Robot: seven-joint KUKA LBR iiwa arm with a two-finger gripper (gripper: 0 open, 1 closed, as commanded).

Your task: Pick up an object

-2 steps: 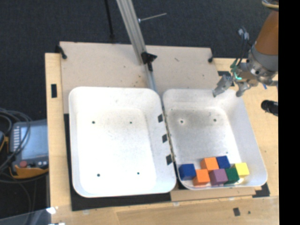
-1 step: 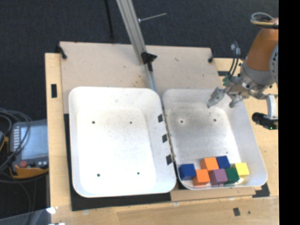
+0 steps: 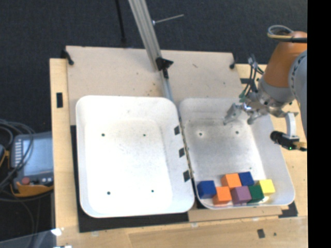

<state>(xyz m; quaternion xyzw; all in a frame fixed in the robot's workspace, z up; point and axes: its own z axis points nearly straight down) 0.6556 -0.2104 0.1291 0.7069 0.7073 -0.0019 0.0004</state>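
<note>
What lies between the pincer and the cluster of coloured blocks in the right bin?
Bare bin floor, in the camera view: the pincer hangs near the far end, the blocks sit at the near edge.

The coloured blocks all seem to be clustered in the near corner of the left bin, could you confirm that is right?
Not quite: the camera view shows the coloured blocks clustered in the near corner of the right bin, not the left bin.
</note>
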